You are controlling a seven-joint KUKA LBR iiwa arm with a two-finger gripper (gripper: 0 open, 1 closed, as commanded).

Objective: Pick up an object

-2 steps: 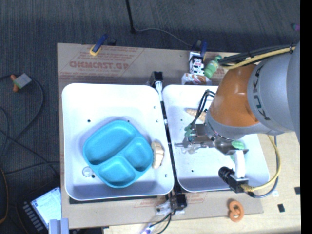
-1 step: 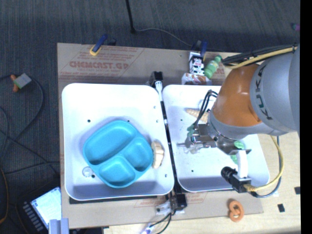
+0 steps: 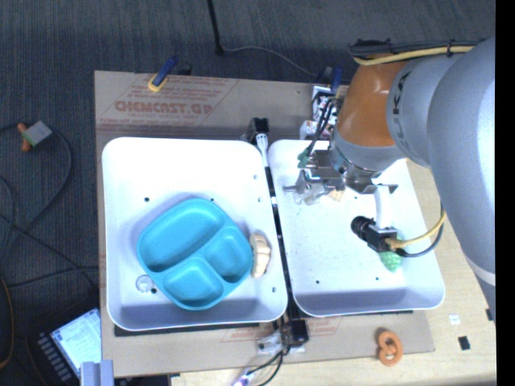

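Camera view, from above at a slant. Two white bins side by side on a brown board. Left bin holds a blue divided plate near its centre, w/ a small tan, shell-like piece touching the plate's rim at 3 o'clock. A tiny clear round thing sits at the plate's 8 o'clock; too small to name.

Right bin: the arm comes in from 2 o'clock, and the gripper sits low over the bin's upper part, approx 12 o'clock of the bin's centre. Whether the fingers stand apart or together, can't tell: the wrist body covers them from this angle, and nothing shows as clamped. At 4 o'clock from the gripper lies a black cylindrical part w/ a yellow cable and a green tip; it may be rig hardware, not a loose item.

Task thing: no obvious pickable item lies right under the gripper. The nearest clear candidates are the plate and the tan piece in the other bin, well apart from it.

Risks, as judgement: closing here prob. grabs air or scrapes the bin floor. The yellow cable could snag on a lift. The bin floor beneath the wrist is hidden, so a small item there can't be ruled out.

Off the bins: an orange ring at 6 o'clock on the board.
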